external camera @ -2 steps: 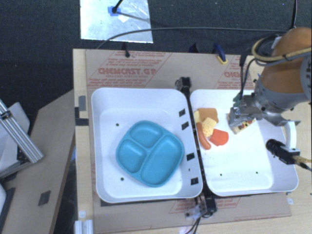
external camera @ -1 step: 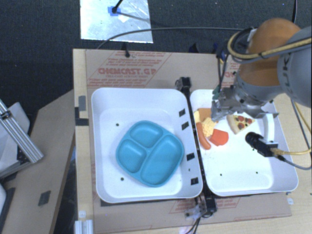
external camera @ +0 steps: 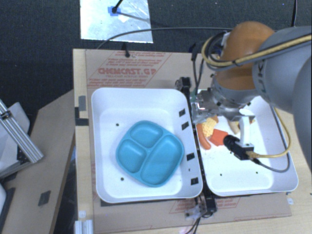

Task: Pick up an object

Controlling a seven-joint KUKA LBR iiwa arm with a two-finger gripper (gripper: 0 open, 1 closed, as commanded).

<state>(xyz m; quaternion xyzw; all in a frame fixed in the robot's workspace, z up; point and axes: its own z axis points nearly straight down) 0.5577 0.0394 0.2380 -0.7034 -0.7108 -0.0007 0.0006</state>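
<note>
Jaws hidden under the wrist: you could not tell whether they stood open or closed, nor whether anything sat between them. Nearest you, the blue divided plate [external camera: 150, 152] lay flat in the left bin [external camera: 105, 179], well apart from the arm and probably not the target. At its three o'clock, in the right bin [external camera: 273, 179], an orange piece [external camera: 218, 137], a yellow piece [external camera: 209, 126] and a carrot-like stick [external camera: 204, 138] huddled against the dividing wall. Above them hung the gripper [external camera: 214, 112], likely aiming there.
</note>
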